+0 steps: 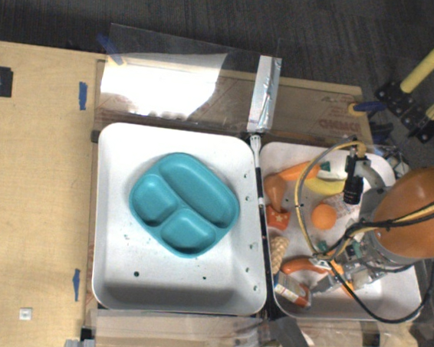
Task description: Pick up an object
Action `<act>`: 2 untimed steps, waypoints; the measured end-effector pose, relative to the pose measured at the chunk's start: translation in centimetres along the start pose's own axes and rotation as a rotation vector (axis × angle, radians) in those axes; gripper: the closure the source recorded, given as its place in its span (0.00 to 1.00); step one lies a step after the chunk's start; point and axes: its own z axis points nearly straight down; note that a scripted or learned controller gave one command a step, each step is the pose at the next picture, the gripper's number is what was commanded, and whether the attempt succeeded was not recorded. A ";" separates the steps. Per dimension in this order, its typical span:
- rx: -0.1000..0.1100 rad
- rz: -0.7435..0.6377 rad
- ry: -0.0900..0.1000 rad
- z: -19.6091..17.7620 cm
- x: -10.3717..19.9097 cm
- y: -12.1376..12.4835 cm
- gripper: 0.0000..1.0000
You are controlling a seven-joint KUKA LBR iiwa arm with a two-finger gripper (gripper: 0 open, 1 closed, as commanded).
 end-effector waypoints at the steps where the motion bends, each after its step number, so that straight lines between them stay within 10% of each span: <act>1: -0.001 0.019 -0.002 0.0 0.1 0.1 0.00; 2: -0.003 0.082 0.000 0.0 -0.4 0.0 0.00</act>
